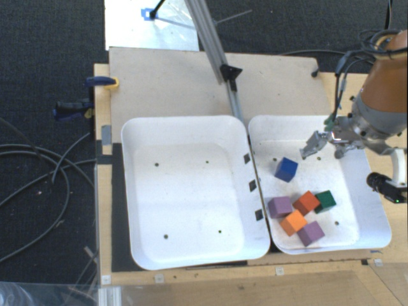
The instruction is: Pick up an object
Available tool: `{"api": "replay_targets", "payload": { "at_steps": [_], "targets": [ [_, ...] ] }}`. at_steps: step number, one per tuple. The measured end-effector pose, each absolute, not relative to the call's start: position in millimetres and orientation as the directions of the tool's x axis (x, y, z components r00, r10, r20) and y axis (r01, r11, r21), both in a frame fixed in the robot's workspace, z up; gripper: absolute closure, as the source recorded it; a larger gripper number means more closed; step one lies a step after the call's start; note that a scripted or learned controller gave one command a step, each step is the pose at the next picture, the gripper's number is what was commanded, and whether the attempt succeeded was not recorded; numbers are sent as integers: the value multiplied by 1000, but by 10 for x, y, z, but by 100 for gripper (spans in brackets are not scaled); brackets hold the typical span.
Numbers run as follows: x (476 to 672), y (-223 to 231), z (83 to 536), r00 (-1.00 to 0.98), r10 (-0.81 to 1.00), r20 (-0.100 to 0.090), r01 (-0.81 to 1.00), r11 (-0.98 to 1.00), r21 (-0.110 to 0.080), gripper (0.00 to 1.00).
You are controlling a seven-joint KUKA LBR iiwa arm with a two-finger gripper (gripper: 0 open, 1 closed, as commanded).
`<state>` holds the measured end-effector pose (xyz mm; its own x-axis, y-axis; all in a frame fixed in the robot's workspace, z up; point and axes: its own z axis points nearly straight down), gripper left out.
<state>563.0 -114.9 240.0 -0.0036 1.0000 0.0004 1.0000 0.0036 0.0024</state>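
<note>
The right bin (357, 171) holds several small cubes. A blue cube (286, 169) sits alone near the bin's middle. Closer to the front lie a purple cube (279, 206), a red-orange cube (306, 202), a green cube (326, 200), an orange cube (294, 222) and a second purple cube (310, 233), clustered and touching. My gripper (327, 146) hangs over the back half of the right bin, up and to the right of the blue cube. It is open, with nothing between its fingers.
The left bin (137, 171) lies beside the right one, sharing a divider with black clips (252, 185). A slanted metal pole (210, 37) crosses the back of the bench. Cables run behind the arm at the upper right.
</note>
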Motion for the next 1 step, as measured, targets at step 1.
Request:
{"api": "replay_targets", "payload": {
  "at_steps": [1],
  "targets": [
    [5720,-1028,1086,-3,1000,1,1000,3,-6,0]
  ]
}}
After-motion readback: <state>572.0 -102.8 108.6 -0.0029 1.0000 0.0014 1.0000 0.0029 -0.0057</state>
